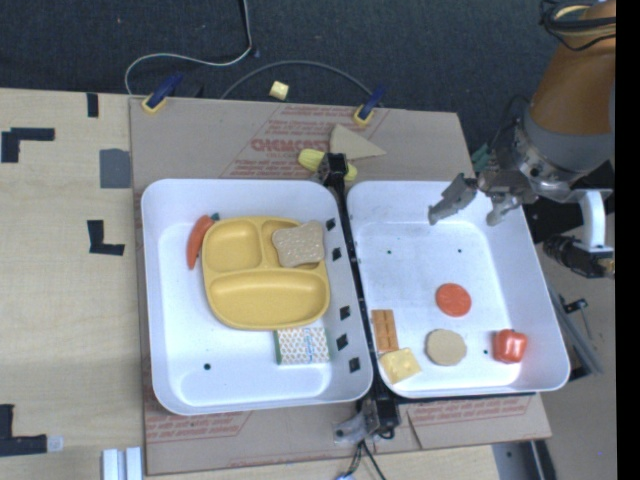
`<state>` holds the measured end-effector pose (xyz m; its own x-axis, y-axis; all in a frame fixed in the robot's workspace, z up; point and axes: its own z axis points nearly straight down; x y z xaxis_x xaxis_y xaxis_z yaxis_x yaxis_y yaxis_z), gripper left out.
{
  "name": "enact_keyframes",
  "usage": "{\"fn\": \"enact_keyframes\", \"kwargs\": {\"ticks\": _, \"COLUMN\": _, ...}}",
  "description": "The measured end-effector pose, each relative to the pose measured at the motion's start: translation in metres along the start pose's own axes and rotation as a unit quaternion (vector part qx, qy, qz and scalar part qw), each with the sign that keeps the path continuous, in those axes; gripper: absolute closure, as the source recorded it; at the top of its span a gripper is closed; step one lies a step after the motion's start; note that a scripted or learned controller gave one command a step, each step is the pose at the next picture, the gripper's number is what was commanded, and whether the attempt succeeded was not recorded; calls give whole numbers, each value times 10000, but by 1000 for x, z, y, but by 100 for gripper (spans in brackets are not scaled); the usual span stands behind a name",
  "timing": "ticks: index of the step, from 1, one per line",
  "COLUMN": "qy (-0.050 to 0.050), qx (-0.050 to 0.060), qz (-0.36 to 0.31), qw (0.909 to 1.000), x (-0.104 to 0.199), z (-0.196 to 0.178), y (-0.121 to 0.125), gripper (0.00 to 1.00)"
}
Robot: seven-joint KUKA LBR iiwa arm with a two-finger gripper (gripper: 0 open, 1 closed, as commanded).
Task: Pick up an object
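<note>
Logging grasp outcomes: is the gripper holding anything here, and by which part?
Nothing is held. The gripper hangs open over the right bin's far edge, with nothing between its fingers.

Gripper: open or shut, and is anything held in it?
Open and holding nothing. The gripper hangs over the right bin's upper edge, fingers spread apart with bare space between them.

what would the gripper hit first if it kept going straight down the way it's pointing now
Most likely the bare white floor of the right bin, near its upper part. The gripper hangs open there, and the orange disc lies further toward the front. Depth is hard to judge from this slant.
</note>
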<state>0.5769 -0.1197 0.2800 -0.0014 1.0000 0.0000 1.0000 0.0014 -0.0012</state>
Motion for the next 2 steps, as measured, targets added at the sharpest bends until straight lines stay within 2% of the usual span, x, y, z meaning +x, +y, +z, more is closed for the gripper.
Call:
{"fn": "enact_keyframes", "kwargs": {"ticks": 1, "qy": 1, "qx": 45, "qz": 42, "qw": 10000, "x": -66, "z": 82, "y": -50, "gripper": 0}}
{"fn": "enact_keyframes", "kwargs": {"ticks": 2, "qy": 16, "qx": 45, "qz": 0, "qw": 10000, "x": -45, "z": 176, "y": -44, "gripper": 0}}
